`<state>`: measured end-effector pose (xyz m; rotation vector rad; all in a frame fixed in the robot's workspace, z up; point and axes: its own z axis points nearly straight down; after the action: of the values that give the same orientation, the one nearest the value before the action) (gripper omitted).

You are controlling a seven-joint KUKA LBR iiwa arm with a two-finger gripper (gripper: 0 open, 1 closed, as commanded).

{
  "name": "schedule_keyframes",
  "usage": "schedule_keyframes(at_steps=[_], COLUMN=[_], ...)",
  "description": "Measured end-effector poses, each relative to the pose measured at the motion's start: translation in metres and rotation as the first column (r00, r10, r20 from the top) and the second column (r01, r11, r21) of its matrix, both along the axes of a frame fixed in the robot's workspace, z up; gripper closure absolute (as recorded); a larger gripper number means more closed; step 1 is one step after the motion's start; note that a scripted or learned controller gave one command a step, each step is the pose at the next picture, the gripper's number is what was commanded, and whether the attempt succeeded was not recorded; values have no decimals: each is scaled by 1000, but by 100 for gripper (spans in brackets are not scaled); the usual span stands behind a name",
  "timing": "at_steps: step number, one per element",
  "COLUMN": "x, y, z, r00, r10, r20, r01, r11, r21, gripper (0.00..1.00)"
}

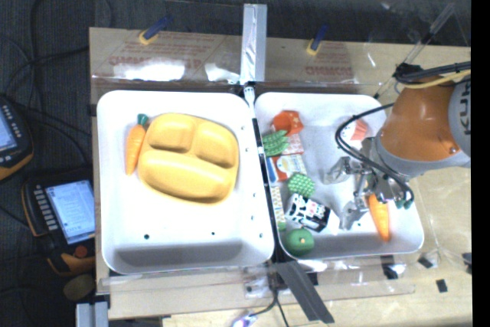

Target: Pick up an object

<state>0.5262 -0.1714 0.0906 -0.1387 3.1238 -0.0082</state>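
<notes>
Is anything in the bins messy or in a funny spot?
Nothing looks spilled or broken. The right bin is crowded: toys are heaped along its left wall, and a green ball sits jammed in the front corner. In the left bin, a carrot leans against the yellow tray rather than lying in it.

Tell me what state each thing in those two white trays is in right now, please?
Yellow divided tray: lying tilted in the left bin.
Toy carrot: lying beside the yellow tray, touching its left edge.
Second toy carrot: lying in the right bin, beside the gripper.
Green round toy: resting in the right bin's near-left corner.
Black-and-white packet: lying flat.
Gripper: lowered into the right bin.
</notes>
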Motion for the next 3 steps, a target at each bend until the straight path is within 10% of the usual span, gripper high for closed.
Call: schedule_keyframes(at_steps=[3], x=[-32], y=[-46], z=[0], r00=[996], r10=[86], r20=[-1], r01=[-86], r11=[996], r21=[1], gripper=[0])
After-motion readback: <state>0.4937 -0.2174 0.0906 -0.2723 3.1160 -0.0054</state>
